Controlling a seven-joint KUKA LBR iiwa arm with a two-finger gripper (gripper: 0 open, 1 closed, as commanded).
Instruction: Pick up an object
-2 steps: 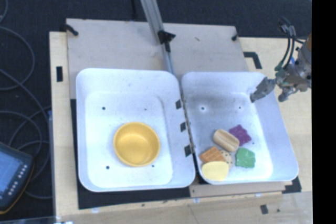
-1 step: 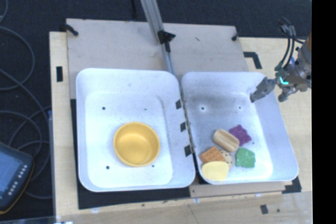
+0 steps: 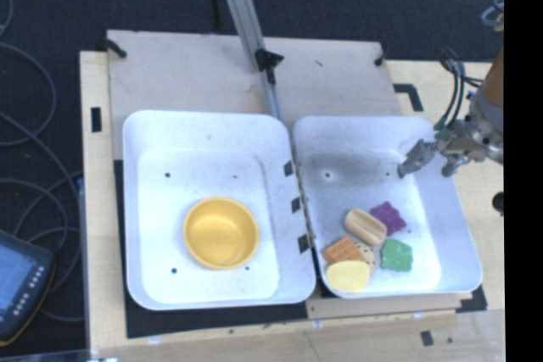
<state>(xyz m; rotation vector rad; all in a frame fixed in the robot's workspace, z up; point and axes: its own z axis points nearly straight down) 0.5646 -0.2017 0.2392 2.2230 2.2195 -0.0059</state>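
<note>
Tool: the grey two-finger tool [image 3: 431, 162] hangs over the right white bin's [image 3: 450, 263] upper right part, fingers spread apart, nothing between them.
Targets: tan bread-shaped toy [image 3: 366, 225], purple lumpy toy [image 3: 389, 217], green lumpy toy [image 3: 396, 255], orange waffle-like piece [image 3: 343, 250] and pale yellow wedge [image 3: 349, 275] cluster near the bin's front.
Left bin: yellow plastic bowl [image 3: 221, 232].
Handling: probably light, stiff, smooth; the bread toy's narrow sides look best to pinch.

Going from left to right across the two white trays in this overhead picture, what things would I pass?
Yellow bowl in the left bin → orange waffle-like piece → tan bread-like piece → green toy → gripper over the right bin's far right side.
</note>
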